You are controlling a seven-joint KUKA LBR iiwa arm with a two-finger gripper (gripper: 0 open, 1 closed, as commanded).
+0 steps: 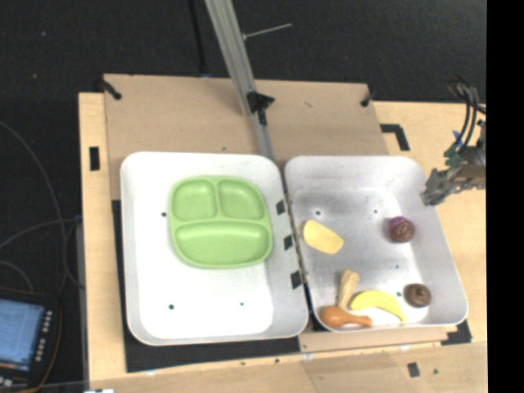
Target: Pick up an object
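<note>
At the right bin's [372, 170] far right rim: gripper [438, 188], hanging above the edge with nothing visibly in it; whether it is wide or narrow cannot be told from this view.

Right bin, contents, all lying loose:
- purple fruit-like piece [400, 230], right side, closest to the gripper
- yellow slice-shaped piece [322, 237], left of centre
- banana [378, 304], near edge
- tan bone-shaped piece [348, 285], just beside the banana
- orange piece [345, 318], near edge, touching or almost touching the banana
- dark brown round piece [417, 295], near right corner

Left bin [147, 301]: green three-compartment plate [220, 222], nothing in its wells.

Step in hand, as judged: approach; no pick is made. The next move calls for choosing one item, probably the purple piece, then centring over it and descending with room on both sides. The crowded near-edge cluster looks the riskier choice.
</note>
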